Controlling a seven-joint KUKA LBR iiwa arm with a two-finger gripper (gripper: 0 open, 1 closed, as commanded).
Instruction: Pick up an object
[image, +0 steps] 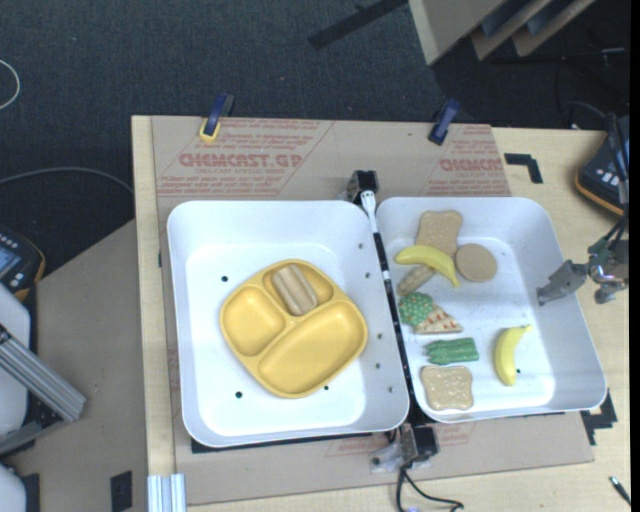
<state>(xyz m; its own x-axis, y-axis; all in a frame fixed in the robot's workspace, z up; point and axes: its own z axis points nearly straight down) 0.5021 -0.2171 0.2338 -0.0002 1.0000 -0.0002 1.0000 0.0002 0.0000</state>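
The right bin (560, 385) holds several toy foods: a bread slice (438, 229), a banana (428, 260), a round brown cookie (476, 263), a green broccoli (415, 306), a pizza wedge (439, 322), a green pickle (451, 351), a toast square (446, 388) and a second banana (509, 353). My gripper (578, 292) reaches in at the right rim of this bin, above bare white floor. It is open with nothing between its fingers. The second banana lies closest, below and to its left.
The left bin (195, 300) holds a yellow divided plate (292, 330) with a brown bun (293, 288) in its top compartment. Black clips (364, 185) join the bins at the middle. A dark device (607, 175) sits at the bench's right edge.
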